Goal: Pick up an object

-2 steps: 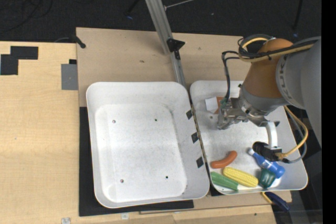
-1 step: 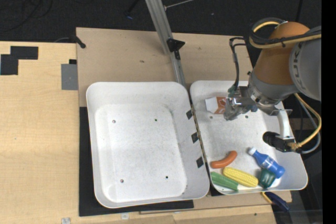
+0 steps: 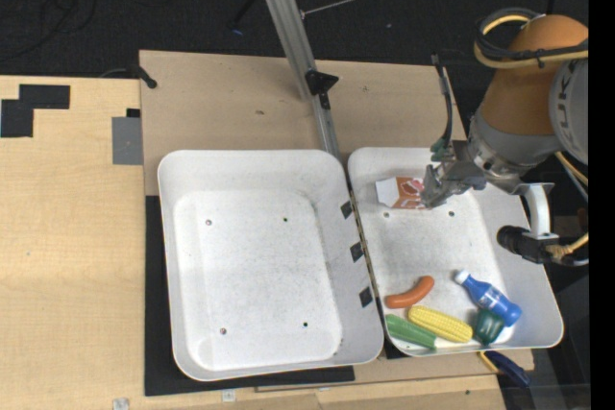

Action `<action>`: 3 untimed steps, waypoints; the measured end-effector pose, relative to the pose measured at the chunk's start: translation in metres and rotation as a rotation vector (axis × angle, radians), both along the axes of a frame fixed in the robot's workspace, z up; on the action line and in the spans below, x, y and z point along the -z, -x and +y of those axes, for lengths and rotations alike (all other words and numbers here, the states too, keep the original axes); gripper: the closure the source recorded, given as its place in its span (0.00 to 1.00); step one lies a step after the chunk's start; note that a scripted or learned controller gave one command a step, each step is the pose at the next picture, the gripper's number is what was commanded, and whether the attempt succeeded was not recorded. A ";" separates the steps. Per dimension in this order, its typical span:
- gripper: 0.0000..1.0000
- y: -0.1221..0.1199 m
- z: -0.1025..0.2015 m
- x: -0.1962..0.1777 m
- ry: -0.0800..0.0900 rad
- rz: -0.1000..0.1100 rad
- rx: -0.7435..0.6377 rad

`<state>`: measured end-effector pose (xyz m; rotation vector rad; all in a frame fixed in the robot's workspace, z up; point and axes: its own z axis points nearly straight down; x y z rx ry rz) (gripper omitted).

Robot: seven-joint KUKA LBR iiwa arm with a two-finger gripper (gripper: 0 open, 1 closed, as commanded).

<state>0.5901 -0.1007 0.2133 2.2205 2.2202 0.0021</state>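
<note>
From above, the bench carries two shallow white plastic bins side by side: the left bin [image 3: 192,206] and the right bin [image 3: 524,302], their inner rims meeting near the middle.

The grey arm with its orange band [image 3: 538,48] reaches in from the right, and its two-finger gripper [image 3: 432,190] sits low over the far left corner of the right bin. It is right at a small white packet with red print [image 3: 399,191], which lies flat against the bin's back wall; whether they touch cannot be told. How wide the gripper stands cannot be told from this angle, since its tip is dark and small against the packet.

At the near edge of the same bin, well apart from the gripper, lies a cluster of toys: an orange sausage-shaped piece [image 3: 409,292], a yellow corn cob [image 3: 440,324], a green vegetable-shaped piece [image 3: 409,332] just beside the cob, and a blue plastic bottle with a white cap [image 3: 487,293] lying on its side.
</note>
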 end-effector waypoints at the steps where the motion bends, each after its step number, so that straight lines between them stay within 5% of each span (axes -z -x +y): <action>1: 1.00 -0.019 0.056 0.006 -0.002 0.004 -0.005; 3: 1.00 -0.054 0.148 0.008 -0.002 0.004 -0.005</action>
